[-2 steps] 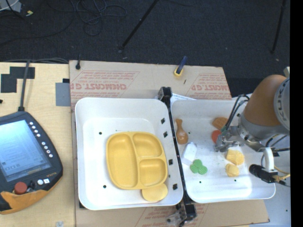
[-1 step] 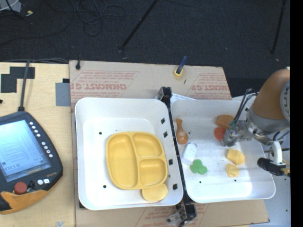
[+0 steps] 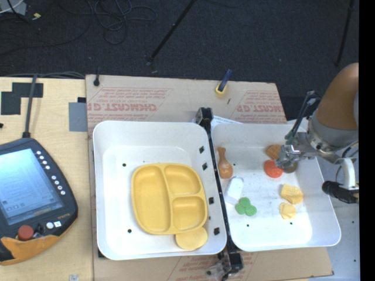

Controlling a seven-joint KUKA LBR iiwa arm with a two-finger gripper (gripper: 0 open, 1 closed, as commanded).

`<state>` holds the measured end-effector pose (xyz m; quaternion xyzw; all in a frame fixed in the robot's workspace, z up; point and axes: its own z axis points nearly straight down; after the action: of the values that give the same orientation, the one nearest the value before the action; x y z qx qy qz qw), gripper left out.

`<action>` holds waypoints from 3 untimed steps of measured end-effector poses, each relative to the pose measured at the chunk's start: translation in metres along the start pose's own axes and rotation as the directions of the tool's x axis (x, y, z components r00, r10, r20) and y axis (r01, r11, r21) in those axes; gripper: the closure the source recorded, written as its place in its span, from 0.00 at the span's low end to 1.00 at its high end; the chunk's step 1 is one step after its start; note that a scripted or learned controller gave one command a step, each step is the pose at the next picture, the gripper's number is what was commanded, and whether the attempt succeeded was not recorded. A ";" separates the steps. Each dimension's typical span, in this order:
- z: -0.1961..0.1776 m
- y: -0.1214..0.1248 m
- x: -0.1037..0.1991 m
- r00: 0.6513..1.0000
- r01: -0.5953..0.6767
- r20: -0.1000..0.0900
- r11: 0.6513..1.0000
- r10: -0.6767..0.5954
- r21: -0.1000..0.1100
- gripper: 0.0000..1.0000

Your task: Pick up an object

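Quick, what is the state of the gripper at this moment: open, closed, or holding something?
Gripper: cannot be told. It is low in the right bin, beside the red object, with nothing visibly held.

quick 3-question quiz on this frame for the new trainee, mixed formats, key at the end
1. True or false: the yellow divided tray lies in the left bin.
2. Which item sits closest to the gripper? A) green piece B) red round piece C) white block
3. Fill in: the brown pear-shaped piece lies in the right bin, near the ____ between the bins.

Key: 1 true; 2 B; 3 divider
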<state>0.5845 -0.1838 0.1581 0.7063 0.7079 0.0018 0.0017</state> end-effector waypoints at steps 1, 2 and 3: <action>-0.009 -0.021 -0.031 1.000 -0.004 0.000 1.000 0.004 0.007 1.00; -0.048 0.059 0.002 1.000 0.002 0.000 1.000 -0.002 -0.003 1.00; 0.045 0.057 -0.030 1.000 -0.004 -0.001 1.000 0.004 0.012 1.00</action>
<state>0.6420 -0.2135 0.1131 0.7077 0.7065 -0.0024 -0.0028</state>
